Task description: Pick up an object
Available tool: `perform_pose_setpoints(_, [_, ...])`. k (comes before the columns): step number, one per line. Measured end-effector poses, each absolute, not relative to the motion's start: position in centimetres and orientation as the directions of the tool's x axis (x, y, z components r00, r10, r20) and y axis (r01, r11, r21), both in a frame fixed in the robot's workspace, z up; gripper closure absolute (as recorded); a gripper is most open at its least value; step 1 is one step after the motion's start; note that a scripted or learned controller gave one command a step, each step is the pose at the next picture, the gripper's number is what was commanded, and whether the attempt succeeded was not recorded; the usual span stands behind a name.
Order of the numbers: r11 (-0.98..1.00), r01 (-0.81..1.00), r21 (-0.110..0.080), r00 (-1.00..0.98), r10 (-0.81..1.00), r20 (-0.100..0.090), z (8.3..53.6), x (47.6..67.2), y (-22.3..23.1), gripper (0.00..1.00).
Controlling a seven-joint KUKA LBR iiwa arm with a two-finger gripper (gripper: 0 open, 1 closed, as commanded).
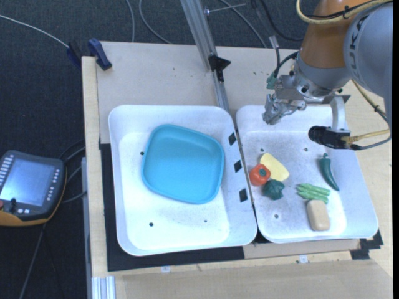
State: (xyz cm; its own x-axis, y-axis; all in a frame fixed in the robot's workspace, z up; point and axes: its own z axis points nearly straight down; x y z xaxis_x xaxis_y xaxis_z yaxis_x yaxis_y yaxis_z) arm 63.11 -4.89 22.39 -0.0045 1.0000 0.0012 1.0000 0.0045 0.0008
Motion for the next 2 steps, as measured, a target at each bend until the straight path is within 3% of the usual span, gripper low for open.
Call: perform_pose_setpoints(2, [0.005,1.0,0.002,-0.005,1.0,0.001,23.4,65.2,6.3,1.0])
